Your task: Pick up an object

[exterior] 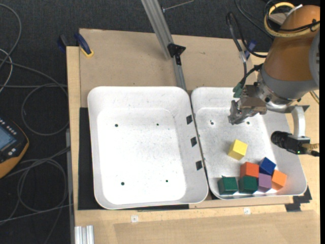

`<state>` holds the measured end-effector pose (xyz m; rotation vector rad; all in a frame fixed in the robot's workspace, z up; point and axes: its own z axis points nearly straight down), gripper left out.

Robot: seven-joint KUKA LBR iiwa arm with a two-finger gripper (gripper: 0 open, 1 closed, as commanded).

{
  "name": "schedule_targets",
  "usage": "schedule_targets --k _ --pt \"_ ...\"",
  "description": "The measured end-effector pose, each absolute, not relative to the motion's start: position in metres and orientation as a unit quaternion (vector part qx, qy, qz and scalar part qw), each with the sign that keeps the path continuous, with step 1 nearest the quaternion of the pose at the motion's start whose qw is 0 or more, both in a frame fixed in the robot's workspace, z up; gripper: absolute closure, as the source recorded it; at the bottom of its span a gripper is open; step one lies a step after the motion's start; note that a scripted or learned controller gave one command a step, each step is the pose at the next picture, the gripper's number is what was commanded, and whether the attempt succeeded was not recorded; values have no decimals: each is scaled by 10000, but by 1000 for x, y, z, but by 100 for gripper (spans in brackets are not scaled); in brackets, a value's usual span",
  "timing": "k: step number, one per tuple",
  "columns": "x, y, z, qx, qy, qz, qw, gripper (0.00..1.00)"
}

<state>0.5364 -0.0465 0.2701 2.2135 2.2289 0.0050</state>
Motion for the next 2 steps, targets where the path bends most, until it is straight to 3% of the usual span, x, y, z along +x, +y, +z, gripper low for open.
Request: schedule_targets --k 2 --pt "568 60 259 7044 7098 17 -1 100"
